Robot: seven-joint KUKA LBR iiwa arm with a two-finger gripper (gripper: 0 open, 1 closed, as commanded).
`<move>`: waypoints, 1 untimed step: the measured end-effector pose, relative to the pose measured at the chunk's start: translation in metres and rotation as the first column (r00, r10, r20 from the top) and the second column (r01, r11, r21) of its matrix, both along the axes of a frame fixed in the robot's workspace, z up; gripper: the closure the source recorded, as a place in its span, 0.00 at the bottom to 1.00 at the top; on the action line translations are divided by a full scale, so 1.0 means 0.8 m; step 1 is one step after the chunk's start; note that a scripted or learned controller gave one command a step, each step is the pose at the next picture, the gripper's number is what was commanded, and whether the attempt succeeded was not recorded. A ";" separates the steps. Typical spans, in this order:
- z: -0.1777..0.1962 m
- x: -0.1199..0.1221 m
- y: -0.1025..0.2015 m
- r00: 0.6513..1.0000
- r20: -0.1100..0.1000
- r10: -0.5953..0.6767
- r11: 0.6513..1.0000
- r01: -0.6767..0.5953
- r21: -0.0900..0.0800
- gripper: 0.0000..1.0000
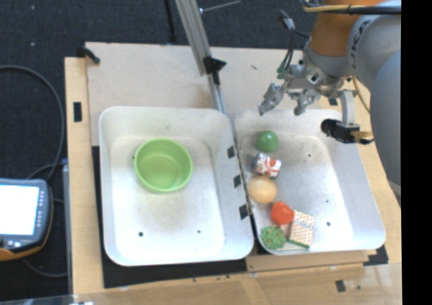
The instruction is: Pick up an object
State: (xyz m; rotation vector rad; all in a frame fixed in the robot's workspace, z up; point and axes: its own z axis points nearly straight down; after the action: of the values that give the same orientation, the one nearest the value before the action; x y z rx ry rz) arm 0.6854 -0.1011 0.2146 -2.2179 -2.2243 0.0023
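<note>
1. Green ball [267, 140] lies in the right bin [344, 182], near its far rim.
2. Hand [286, 102] hangs above that rim, fingers spread wide, gripping nothing.
3. Green bowl [163, 164] sits in the left bin [121, 229].

Green bowl [163, 164] left of centre: smooth, glossy plastic. White bins [169, 243]: matt plastic, scuffed, speckled. Worktop [148, 77]: pale, matt wood-like board. Slanted rail [192, 17] at top: ribbed bare metal. Floor [67, 0]: dark, rough carpet.
</note>
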 end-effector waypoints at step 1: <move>0.000 0.000 0.000 1.000 0.000 0.000 1.000 0.000 -0.001 0.00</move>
State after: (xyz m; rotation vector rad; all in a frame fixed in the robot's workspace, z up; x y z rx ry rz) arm 0.6853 -0.1015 0.2146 -2.2179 -2.2249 0.0038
